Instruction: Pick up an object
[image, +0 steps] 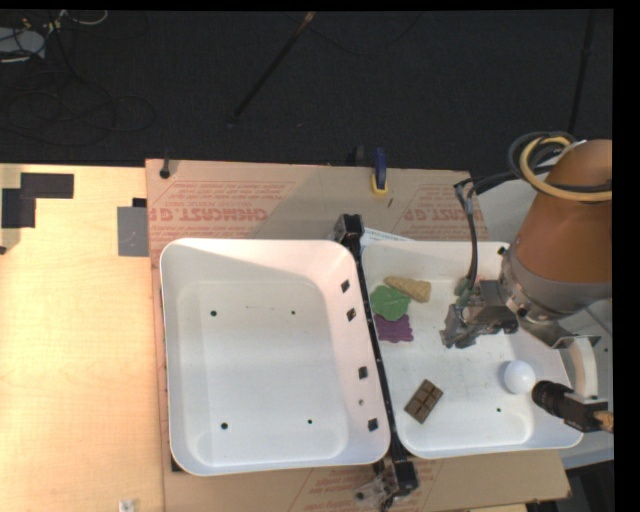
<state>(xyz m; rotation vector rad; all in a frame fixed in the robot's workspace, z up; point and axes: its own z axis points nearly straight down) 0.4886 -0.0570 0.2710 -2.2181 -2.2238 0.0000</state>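
My gripper (458, 335) hangs low in the right bin (470, 440); its state cannot be determined. Left of it lie a tan wedge (409, 288), a green leaf (390, 301), purple grapes (395, 329); nearer, a brown chocolate bar (423, 401) and a white ball (518, 377).

Single fixed camera above bench (80, 330), looking down at slant on both bins (260, 255); arm (570, 220) enters from right.

I count two white bins (190, 300), and in the right one: one tan wedge (410, 289), one green piece (390, 301), one purple piece (396, 329), one brown block (423, 401), one white ball (518, 377).
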